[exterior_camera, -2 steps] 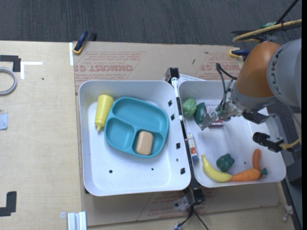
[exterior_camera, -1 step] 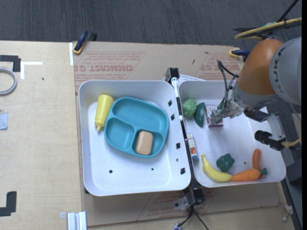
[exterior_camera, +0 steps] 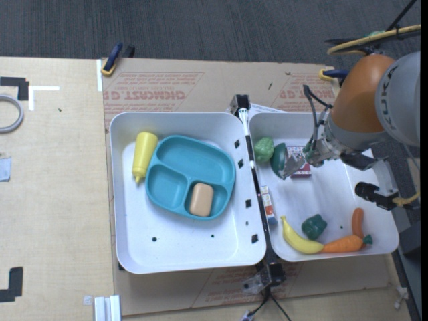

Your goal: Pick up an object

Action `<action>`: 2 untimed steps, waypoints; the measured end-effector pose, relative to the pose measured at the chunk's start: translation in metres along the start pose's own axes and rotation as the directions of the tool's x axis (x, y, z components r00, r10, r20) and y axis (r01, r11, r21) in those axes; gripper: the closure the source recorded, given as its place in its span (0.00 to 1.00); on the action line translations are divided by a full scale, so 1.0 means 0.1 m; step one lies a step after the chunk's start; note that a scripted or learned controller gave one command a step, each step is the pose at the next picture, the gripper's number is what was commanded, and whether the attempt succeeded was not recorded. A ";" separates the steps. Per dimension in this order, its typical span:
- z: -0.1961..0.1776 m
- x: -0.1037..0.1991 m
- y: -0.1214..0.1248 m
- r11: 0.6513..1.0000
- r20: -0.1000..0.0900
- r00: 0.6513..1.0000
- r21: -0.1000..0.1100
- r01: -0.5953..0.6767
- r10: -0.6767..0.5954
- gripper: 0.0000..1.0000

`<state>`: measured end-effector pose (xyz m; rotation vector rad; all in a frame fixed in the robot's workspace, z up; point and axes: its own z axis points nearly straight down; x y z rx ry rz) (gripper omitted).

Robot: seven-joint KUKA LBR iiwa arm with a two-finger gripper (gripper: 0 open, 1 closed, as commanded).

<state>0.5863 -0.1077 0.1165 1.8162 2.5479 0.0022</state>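
A: Arm position?

B: The arm [exterior_camera: 374, 105] reaches in from the right, orange band over the right bin [exterior_camera: 334, 196]. The gripper [exterior_camera: 292, 166] sits low in that bin's upper-left part, just beside the dark green can [exterior_camera: 279, 158] and over the small red-and-white box [exterior_camera: 302, 170].

A: Claw state?

B: Cannot tell — the wrist hides most of it, and nothing is plainly seen between the tips.

A: What else is in the right bin?

B: A light green lumpy item [exterior_camera: 263, 148] near the top-left corner, touching the can. Along the bottom: banana [exterior_camera: 299, 240], dark green pepper-like piece [exterior_camera: 313, 227] just above it, carrot [exterior_camera: 344, 245] lying to the right, and a slim orange-red item [exterior_camera: 358, 222] upright near the right wall. All well apart from the gripper.

A: Left bin?

B: In the left bin [exterior_camera: 180, 246] — a teal divided plate [exterior_camera: 190, 177] with a tan bread-like block [exterior_camera: 200, 199] in its lower-right compartment. A yellow bottle [exterior_camera: 142, 155] lies against the plate's left edge.
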 end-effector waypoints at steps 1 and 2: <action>0.21 0.02 0.17 0.988 -0.004 0.988 0.005 -0.154 0.154 0.00; 0.11 0.01 0.18 0.988 -0.002 0.988 0.003 -0.151 0.151 1.00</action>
